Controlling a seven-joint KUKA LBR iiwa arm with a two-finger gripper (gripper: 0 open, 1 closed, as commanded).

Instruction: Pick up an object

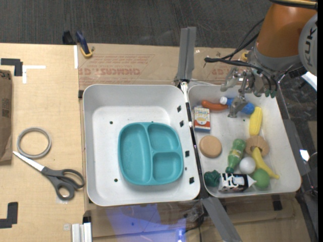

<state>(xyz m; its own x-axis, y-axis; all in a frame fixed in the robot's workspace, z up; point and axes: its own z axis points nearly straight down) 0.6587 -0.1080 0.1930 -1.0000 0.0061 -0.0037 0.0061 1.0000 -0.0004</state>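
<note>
Pale wooden bench (40, 110) under black corner marks, brown cardboard sheet (131, 67) behind, dark grey floor (151, 9) beyond, perhaps carpet. Bluish glow (146, 221) at the near edge.

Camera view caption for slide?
Gripper hovers over toy-filled right bin; teal divided plate sits in left bin.

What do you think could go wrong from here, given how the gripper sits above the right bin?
1. The gripper hangs over the carrot, a blue piece and the corn cob, which lie close together; a descent could nudge one and grip nothing.
2. It is near the right bin's far wall, so a finger might strike it.
3. The banana, green bottle and white ball are packed tight, so a pick there may jam.
</note>
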